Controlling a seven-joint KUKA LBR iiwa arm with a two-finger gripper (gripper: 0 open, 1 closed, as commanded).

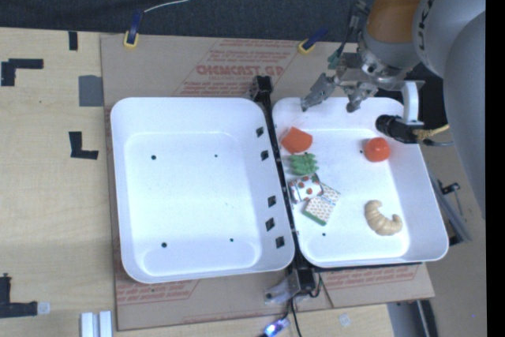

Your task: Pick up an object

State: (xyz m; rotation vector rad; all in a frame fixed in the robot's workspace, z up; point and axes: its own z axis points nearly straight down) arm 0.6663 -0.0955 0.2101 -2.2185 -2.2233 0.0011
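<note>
My gripper (338, 95) hangs over the far edge of the right bin (418, 249), its two fingers spread apart and nothing between them. Below it in that bin lie an orange piece (296, 140), a green leafy piece (304, 163), a small red-and-white item (306, 189) and a checkered packet (321, 207) along the left side. A red tomato-like ball (376, 149) sits at the right, and a tan croissant (383, 218) lies near the front right.
The left bin (189, 185) stands beside the right one, with a black hinge strip (270, 162) between them. Both rest on cardboard (229, 67) on the wooden bench. A white cable (177, 0) runs across the dark back area.
</note>
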